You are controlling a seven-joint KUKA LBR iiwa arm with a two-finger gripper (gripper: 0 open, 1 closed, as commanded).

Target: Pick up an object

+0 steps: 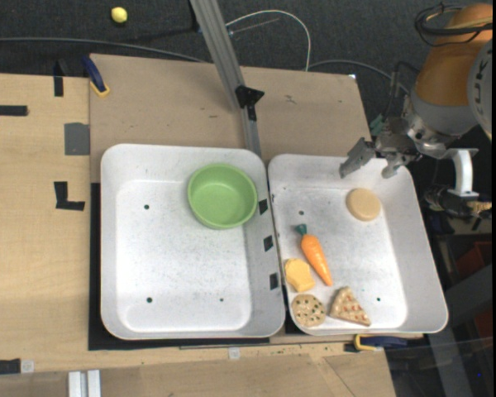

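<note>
Tan round biscuit [364, 204] lies near the back of the right bin [413, 246], just below the gripper [370, 165] hovering with jaws wide and nothing between them, where a flat target could slip from the fingers.

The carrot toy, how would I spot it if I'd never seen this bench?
Look in the right bin, near its middle. The carrot lies there at a slant, green top pointing up-left. It is the only long, bright orange piece; the round tan disc above it and the yellow lump beside it are paler and stubbier.
</note>
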